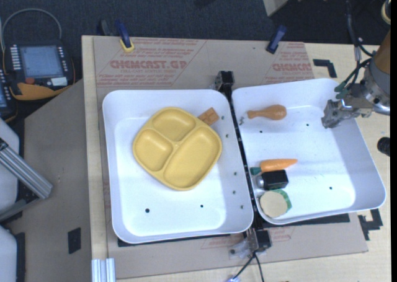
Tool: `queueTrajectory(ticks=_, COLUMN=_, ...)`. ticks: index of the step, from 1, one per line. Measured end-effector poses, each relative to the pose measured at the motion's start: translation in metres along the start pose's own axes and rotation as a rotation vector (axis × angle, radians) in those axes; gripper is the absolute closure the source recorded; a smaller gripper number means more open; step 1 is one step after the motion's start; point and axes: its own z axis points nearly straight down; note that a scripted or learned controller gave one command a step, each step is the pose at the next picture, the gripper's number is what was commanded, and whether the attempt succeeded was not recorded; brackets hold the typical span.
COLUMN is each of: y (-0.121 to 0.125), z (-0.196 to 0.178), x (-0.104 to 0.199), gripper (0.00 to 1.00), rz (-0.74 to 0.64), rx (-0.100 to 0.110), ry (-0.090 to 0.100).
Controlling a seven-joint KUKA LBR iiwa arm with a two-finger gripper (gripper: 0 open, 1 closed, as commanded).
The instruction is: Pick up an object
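Gripper [335, 115] hangs over the right bin's [322, 209] far right; finger state unclear. Carrot [278, 164] lies apart, near-left.

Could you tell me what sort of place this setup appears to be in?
Probably a robotics lab workcell. Two white bins sit on a clamped board, holding toy items such as a yellow divided plate and a carrot, while a teach pendant rests nearby.

A yellow plate [178, 147] takes up the middle of the left bin [118, 212], leaving bare floor along its front. In the right bin [366, 181], a carrot [278, 164], black block [273, 180] and round lid [275, 203] crowd the near-left corner; a drumstick [267, 113] lies apart at the back.
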Motion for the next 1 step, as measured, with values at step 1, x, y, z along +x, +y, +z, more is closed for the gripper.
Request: queueTrajectory(ticks=1, y=-0.0056, z=-0.0039, x=0.0454, gripper=1.00, rz=-0.004, rx=0.010, ry=0.005)
